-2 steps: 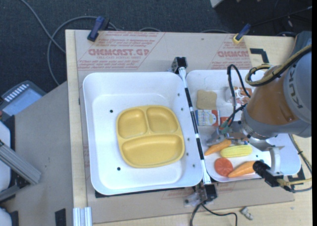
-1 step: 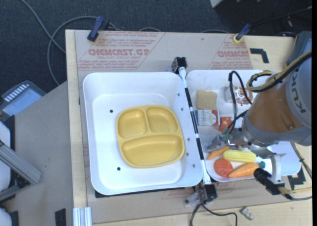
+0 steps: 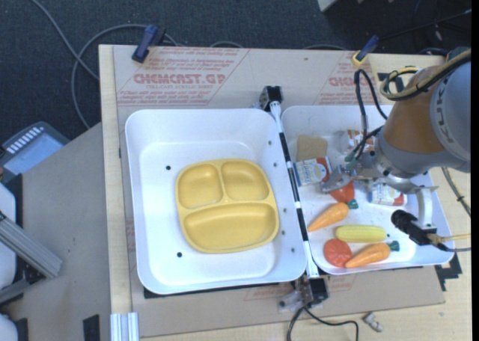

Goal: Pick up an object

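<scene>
Looks down at a slant on a desk [image 3: 187,78] bearing two shallow white bins side by side. In the left bin [image 3: 150,182], a yellow divided plate [image 3: 224,205], lying flat near the middle with its three compartments facing up.

Finds the grey arm [image 3: 441,123], orange band above the wrist, coming in from the right, with the gripper [image 3: 346,176] low inside the right bin [image 3: 299,119], about mid-bin. Cannot tell from this angle whether open or shut. Appears to sit right at a small red item [image 3: 343,192], perhaps a toy tomato, touching or just above it; shows nothing plainly held.

Around the gripper, all within the right bin:
- toward the far wall, a tan card [image 3: 310,146], lying flat;
- just nearer than that, a white-and-blue packet [image 3: 308,173], close beside the gripper on the side toward the left bin;
- under the wrist, a white packet with red print [image 3: 385,196], partly hidden;
- nearer the front, an orange carrot [image 3: 329,217], tilted, its tip pointing toward the left bin;
- beside it, a yellow corn cob [image 3: 361,233], lying crosswise;
- against the front wall, a red tomato [image 3: 337,251] touching a second carrot [image 3: 368,255].

Beyond the bins, at the desk's far edge, two blue clamps [image 3: 146,42].
</scene>
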Controlling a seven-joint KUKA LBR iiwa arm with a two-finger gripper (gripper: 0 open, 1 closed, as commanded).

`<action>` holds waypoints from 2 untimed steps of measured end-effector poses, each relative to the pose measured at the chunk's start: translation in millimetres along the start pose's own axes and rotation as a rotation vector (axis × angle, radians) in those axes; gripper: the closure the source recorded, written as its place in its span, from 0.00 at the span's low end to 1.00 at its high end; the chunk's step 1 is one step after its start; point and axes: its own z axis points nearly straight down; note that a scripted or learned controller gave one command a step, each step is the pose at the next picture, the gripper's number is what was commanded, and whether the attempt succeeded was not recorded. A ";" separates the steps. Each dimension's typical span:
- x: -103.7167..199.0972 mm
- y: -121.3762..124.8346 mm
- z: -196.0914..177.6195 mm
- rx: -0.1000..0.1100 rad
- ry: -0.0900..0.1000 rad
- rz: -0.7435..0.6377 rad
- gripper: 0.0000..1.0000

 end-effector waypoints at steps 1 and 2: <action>0.2 0.3 -9.8 -0.002 -0.001 0.000 1.00; 93.7 40.2 -100.2 0.000 0.002 -0.002 1.00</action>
